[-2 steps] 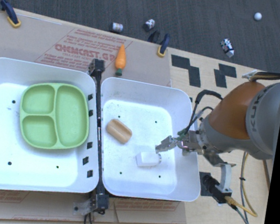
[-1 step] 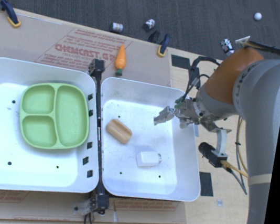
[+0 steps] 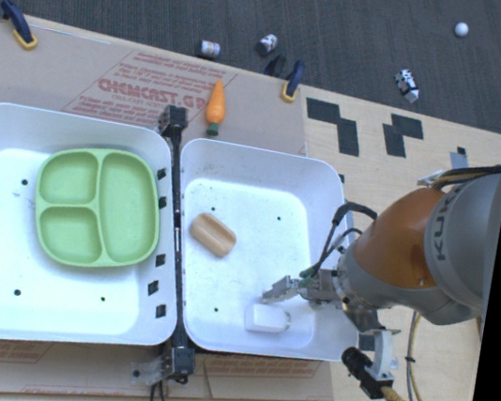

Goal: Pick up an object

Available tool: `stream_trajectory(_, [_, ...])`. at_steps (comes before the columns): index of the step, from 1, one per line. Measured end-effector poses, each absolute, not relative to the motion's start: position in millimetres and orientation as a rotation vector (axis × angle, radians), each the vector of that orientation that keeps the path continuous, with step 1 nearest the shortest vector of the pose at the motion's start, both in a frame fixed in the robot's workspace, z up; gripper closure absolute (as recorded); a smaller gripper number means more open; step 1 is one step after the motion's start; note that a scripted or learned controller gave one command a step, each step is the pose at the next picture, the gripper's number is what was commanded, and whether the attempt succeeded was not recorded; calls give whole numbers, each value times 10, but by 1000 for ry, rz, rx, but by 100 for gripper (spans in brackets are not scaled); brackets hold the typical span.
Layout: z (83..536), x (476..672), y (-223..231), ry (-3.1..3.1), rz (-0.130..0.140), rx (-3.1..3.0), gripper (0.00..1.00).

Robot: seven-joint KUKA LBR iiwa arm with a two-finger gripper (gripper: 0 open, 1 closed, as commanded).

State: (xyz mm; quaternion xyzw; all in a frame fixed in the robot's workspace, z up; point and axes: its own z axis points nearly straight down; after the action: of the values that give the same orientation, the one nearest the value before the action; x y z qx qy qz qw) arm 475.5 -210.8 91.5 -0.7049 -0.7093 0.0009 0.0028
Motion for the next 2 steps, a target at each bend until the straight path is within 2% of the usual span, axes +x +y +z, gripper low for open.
stream_trajectory(1, [918,5281,-2101,-2230,2,-2210,0])
stream_trajectory(2, [920,6148,-1887,-2227,-1,-2215,0])
